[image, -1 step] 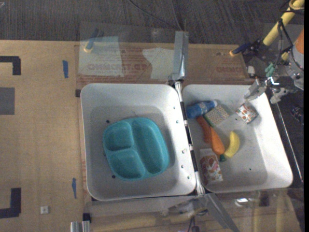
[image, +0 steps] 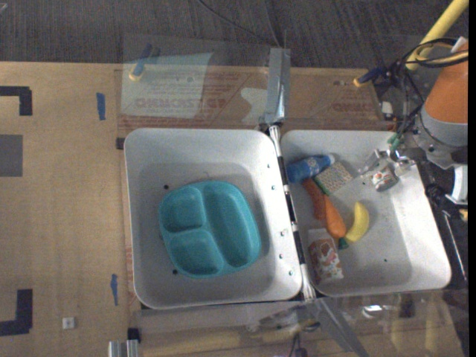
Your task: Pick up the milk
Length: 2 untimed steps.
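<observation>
At the right bin's [image: 435, 270] two o'clock corner the claw [image: 385, 171] is seen, grip unreadable; the milk [image: 325, 256] at seven o'clock, touching the wall, could be pinned during grasping.

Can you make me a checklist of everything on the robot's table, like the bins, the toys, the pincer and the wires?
Surface: tan bench with two white bins, left bin and right bin, side by side.
Job's things: milk, a small carton lying at the right bin's front left.
Clutter: teal tray in the left bin; blue bottle, box, carrot and banana in the right bin.
Grippers: pincer at the right bin's far right, apart from the milk; cannot tell if open.
Cables: black cable behind the bins; wires on the arm.
Surroundings: blue tape and black marks on the bench; dark floor behind.
</observation>
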Available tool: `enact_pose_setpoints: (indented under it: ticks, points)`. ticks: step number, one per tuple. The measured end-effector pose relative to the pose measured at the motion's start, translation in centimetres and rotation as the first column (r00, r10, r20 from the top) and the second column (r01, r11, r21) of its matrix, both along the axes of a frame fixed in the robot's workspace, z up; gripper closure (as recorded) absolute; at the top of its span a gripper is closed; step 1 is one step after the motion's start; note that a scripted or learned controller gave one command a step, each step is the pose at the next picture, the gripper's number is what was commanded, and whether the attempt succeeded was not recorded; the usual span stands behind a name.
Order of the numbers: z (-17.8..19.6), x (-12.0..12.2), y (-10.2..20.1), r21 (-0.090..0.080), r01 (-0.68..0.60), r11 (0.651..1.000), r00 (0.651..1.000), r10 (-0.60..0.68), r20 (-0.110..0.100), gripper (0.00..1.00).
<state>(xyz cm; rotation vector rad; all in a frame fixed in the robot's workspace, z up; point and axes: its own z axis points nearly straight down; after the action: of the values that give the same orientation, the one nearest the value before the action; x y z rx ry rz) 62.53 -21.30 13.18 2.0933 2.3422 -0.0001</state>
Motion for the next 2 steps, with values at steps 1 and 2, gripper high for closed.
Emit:
enact_pose_setpoints:
  ticks: [1,2]
  points:
    - [-2.3,-1.4,-1.0,0.000,-0.284,0.959,0.959,0.284,0.001,0.00]
    - [-4.3,-5.4,8.4,-0.002,-0.395,0.919,0.919,0.395,0.007,0.00]
